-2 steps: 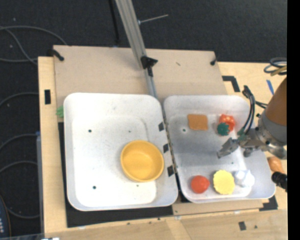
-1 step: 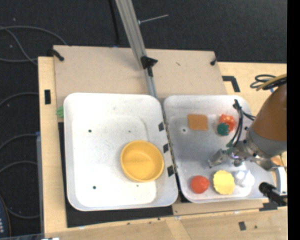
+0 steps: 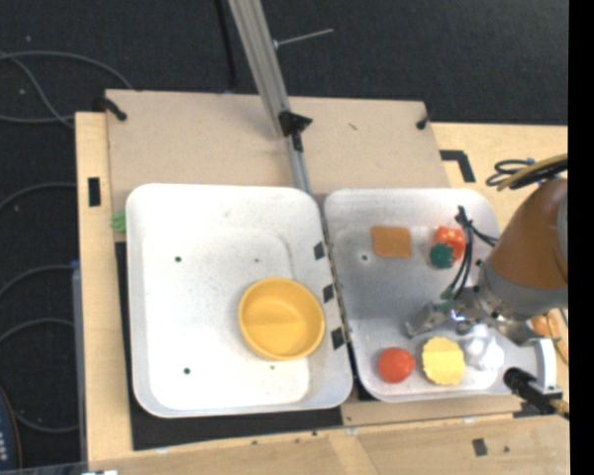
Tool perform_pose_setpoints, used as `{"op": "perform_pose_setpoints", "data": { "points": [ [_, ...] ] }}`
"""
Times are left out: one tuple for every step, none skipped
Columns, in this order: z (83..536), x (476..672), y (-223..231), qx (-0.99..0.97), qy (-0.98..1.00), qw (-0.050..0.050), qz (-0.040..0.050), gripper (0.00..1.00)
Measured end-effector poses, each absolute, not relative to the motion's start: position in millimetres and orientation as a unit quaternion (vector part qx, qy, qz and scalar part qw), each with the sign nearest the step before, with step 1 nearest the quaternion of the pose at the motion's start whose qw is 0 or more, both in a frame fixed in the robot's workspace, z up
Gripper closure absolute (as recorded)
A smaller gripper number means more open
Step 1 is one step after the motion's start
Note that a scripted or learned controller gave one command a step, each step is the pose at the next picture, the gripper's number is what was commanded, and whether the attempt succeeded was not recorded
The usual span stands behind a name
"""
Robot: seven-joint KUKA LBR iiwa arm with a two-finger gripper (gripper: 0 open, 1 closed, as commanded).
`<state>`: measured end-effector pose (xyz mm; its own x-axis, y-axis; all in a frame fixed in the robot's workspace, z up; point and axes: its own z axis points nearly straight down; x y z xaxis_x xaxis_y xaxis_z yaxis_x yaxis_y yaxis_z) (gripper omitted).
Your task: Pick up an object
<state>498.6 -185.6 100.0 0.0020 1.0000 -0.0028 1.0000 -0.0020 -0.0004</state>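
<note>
My gripper [image 3: 462, 327] hangs low in the right bin [image 3: 361, 228], at the frame's lower right, just above the yellow piece [image 3: 443, 362], likely my target. Whether it is spread or pinching, I cannot tell.

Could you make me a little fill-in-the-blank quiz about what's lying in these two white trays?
1. The round yellow plastic bowl sits in the ____ tray of this view.
2. The small red ball lies just left of a flat ____ disc.
3. The flat tan square block lies in the ____ tray.

Missing words: left; yellow; right
</note>
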Motion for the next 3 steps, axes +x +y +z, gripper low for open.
{"op": "perform_pose_setpoints", "data": {
  "points": [
    [111.6,500.2,-185.4,0.709,0.705,0.002,0.0014,1.0],
    [167.3,512.3,-188.7,0.706,0.708,0.004,0.0019,1.0],
    [213.5,514.3,-189.6,0.706,0.709,0.003,0.0018,1.0]
  ]
}}
